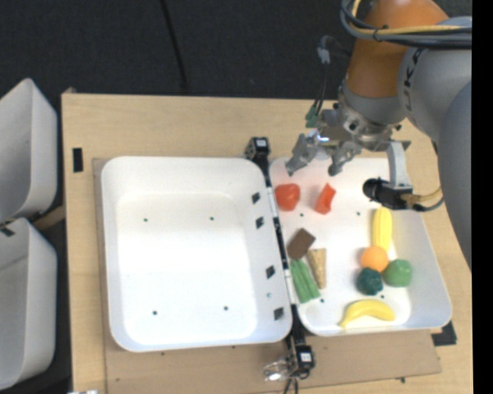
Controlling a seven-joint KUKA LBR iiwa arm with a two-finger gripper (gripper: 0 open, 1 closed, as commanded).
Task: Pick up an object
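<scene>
My gripper (319, 162) hangs over the far end of the right bin (431, 290), open, with nothing between its fingers. Just below it lie a red rounded piece (287, 196) and a red-orange wedge (325, 198). Further toward the near end sit a brown block (301, 240), a tan wedge (317, 266) and a green ridged piece (305, 280). On the right side lie a yellow corn-like piece (382, 226), an orange ball (375, 258), a dark green ball (369, 281), a light green ball (398, 272) and a yellow banana (368, 311).
The left bin (115, 220) sits beside the right one, joined along a black-clipped divider (275, 236). A black cable fitting (386, 192) hangs from the arm over the right bin. White chairs (12, 150) stand at the far left.
</scene>
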